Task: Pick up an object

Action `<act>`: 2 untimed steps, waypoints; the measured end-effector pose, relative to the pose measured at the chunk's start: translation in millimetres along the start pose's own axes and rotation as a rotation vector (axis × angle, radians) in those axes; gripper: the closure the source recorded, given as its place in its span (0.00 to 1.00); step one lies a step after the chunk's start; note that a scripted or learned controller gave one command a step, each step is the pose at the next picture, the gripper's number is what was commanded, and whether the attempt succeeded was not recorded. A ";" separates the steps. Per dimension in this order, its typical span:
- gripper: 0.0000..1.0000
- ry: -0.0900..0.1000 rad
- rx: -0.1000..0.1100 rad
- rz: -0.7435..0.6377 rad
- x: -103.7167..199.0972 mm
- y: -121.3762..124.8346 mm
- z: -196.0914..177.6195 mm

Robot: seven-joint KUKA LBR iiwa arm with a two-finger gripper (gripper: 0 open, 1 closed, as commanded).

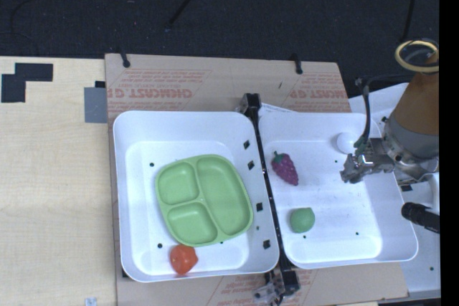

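Observation:
In the right bin (326, 254) a purple bunch of grapes (285, 168) lies near the left wall. A round green fruit (302, 219) sits closer to the front. A small white ball (346, 142) rests at the right side, partly behind the arm. My gripper (356, 170) hangs over the right part of this bin, just below the white ball and well to the right of the grapes. Nothing shows between it and the bin floor. In the left bin a red-orange fruit (183, 259) lies at the front.
A green three-compartment plate (204, 198) takes up the middle of the left bin (136, 154). A black divider (262, 190) with clips runs between the bins. Cardboard lies under both bins. The arm's grey and orange body (419, 118) stands over the right bin's right wall.

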State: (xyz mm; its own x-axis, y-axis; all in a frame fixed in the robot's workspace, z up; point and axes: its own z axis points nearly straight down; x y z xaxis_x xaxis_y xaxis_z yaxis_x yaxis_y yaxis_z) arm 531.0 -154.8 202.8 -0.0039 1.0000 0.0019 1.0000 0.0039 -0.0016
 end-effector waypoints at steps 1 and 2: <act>1.00 0.001 0.001 0.000 44.9 5.0 -3.1; 1.00 0.001 0.002 0.000 97.0 17.5 3.7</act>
State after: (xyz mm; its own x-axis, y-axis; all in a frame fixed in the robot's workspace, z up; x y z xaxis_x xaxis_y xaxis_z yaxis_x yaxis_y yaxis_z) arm 548.1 -57.7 199.2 -0.0044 1.0000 0.0025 1.0000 0.0044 -0.0034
